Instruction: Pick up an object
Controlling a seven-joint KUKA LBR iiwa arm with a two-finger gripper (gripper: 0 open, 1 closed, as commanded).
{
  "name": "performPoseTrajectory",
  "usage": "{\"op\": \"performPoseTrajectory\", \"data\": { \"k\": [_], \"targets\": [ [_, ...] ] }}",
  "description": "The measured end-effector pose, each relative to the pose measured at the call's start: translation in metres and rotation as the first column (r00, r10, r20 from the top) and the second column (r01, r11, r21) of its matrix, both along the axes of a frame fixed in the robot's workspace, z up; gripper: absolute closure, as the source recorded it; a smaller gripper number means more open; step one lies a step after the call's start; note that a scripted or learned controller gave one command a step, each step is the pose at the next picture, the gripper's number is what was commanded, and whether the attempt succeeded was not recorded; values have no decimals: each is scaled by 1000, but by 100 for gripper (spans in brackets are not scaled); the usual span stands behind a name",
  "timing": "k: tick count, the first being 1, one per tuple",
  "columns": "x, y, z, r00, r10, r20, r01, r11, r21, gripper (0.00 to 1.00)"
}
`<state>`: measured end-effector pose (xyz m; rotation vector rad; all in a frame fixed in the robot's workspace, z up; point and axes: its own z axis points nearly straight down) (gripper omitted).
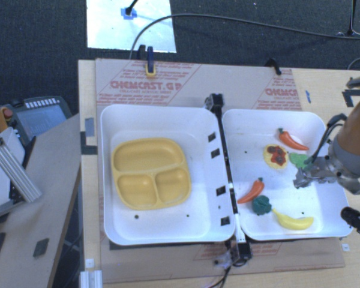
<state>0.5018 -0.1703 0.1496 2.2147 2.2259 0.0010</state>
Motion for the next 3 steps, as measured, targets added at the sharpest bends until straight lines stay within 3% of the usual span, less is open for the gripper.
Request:
{"op": "performPoseTrajectory", "data": {
  "k": [2,3],
  "targets": [
    [12,4,94,1000,0,0,0,1000,-1,100],
    [16,52,78,1000,4,-5,-4,1000,2,100]
  ]
}}
